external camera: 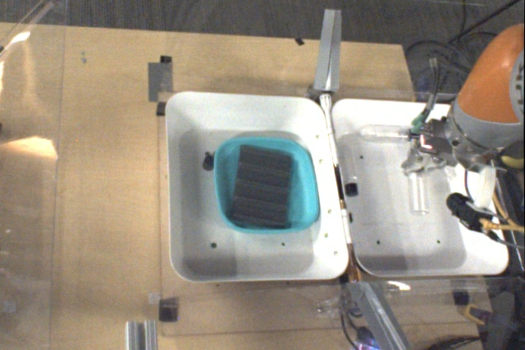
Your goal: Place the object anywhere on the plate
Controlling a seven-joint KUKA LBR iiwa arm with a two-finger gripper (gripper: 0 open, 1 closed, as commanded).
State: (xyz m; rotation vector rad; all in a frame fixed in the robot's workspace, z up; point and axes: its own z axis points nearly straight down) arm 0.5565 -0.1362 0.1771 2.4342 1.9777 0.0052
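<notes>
Object [262,186] on plate [306,197], left bin; hand [420,162] well apart, right bin.

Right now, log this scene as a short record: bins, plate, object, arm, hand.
left bin: holds the plate
plate: teal, roughly square, near the middle of the left bin
object: dark grey ribbed block, lying on the plate
right bin: white; a clear tube-like item lies on its floor
arm: grey with orange band, over the right bin's right side
hand: above the right bin, near the clear item; finger state unclear
task status: the object rests on the plate
</notes>
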